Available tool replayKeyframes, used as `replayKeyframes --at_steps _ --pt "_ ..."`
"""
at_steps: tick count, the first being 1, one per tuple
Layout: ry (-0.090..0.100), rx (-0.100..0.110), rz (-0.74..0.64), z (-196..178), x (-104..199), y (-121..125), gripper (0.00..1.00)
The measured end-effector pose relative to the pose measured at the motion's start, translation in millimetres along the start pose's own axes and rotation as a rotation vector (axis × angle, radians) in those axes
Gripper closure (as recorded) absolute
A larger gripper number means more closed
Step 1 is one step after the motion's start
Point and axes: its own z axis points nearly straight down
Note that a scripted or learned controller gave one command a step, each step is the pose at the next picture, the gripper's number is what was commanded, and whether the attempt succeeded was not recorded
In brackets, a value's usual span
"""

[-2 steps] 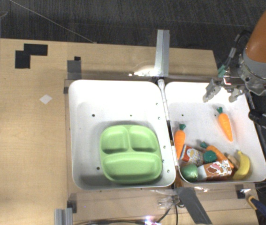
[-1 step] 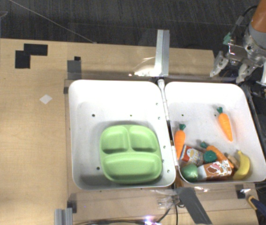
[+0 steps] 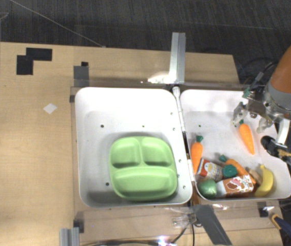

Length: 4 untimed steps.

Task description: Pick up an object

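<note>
My gripper [image 3: 251, 121] hangs over the far right part of the right bin [image 3: 207, 106], its two fingers spread apart and open. An orange carrot [image 3: 246, 138] lies on the bin floor just in front of it, with its upper end reaching up between the fingertips. The fingers do not look closed on the carrot. Another carrot with a green top [image 3: 196, 152] lies along the right bin's left wall.
A pile sits in the right bin's near corner: a juice carton [image 3: 230, 182], a green round fruit [image 3: 207, 188], a banana [image 3: 266, 181] and a small orange piece [image 3: 232, 165]. A green divided plate [image 3: 142, 165] lies in the left bin [image 3: 99, 111].
</note>
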Motion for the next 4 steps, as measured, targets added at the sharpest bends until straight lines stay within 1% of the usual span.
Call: replayKeyframes --at_steps 1,2,3,4 --pt "0.0 -0.003 -0.228 21.4 0.9 -25.4 0.0" --pt "0.001 -0.004 -0.164 57.0 -0.5 -69.7 0.0" --pt "0.001 -0.004 -0.26 31.4 16.9 -15.0 0.0" --pt "0.002 -0.015 -0.12 58.1 -20.0 -105.0 0.0"
